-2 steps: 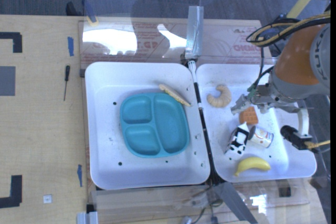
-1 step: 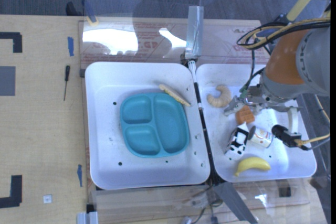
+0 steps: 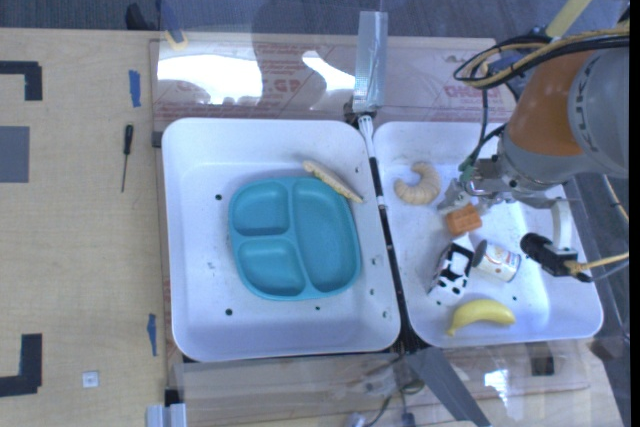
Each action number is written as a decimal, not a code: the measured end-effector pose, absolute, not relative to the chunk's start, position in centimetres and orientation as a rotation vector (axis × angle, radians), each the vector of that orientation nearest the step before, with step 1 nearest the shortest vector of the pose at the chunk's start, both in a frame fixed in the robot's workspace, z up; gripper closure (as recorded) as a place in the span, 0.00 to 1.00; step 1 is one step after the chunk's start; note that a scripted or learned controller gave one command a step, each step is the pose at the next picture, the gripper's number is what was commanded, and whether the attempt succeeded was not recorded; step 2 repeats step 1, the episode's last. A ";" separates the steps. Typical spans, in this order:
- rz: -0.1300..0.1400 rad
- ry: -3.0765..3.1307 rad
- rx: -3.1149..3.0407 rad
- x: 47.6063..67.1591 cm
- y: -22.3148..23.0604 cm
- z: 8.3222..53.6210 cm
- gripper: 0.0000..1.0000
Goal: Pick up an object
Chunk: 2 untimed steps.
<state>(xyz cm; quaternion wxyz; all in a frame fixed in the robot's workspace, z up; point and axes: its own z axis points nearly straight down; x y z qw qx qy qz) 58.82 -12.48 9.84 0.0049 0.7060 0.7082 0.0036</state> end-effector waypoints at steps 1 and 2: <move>0.015 2.227 2.207 60.9 -5.3 19.0 1.00; 0.015 2.227 2.207 60.9 -5.3 19.0 1.00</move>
